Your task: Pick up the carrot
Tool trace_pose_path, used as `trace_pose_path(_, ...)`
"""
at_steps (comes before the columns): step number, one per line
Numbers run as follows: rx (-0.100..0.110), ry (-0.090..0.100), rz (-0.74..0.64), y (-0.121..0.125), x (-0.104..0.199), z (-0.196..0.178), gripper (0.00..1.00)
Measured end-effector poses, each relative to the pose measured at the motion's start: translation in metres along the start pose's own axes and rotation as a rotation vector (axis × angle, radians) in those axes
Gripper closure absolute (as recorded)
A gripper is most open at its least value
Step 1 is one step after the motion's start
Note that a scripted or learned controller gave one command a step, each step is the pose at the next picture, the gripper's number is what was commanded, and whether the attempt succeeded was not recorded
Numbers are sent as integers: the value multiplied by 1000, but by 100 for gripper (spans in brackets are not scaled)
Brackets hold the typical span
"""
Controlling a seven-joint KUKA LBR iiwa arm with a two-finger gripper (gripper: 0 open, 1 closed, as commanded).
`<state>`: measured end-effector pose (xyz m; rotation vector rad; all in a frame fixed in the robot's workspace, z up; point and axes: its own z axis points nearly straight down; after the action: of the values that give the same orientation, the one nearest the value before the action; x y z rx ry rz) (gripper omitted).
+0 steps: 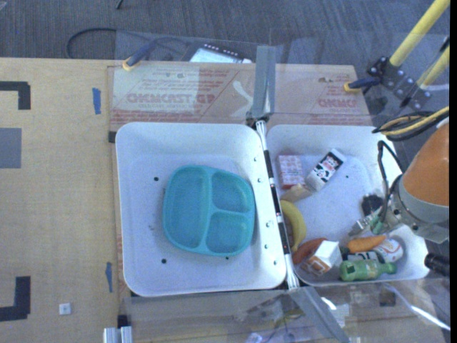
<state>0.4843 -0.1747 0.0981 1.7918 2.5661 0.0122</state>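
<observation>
Carrot [366, 243] lying in right bin [343, 136], near its front right corner, orange, stretched roughly crosswise, resting on a white round item [391, 249] and just behind a green bottle [366, 269]. Gripper [371, 222] hanging just above and behind carrot, at arm's [428, 184] tip; cannot tell how its jaws stand, nothing seen between them. Further left in same bin: banana [293, 221] along the dividing wall, a small white carton [323, 256] with a red-orange item [307, 249] beside it, a pink packet [290, 168] with print too small to read, and a white-and-black cow-patterned carton [325, 168] lying tilted. Left bin [143, 156] bearing a teal divided plate [209, 211] with three compartments. Behind both bins, on counter [50, 191], clear sheets [182, 97] with red backwards lettering, seemingly "CHEMCAST", partly legible. Blue tape marks [96, 101] on counter at left
</observation>
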Motion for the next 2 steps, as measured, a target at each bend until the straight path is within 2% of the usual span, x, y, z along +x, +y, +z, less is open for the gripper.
trace_pose_path(1,14,3,294,43,126,-86,100)
trace_pose_path(2,13,3,295,43,126,-86,0)
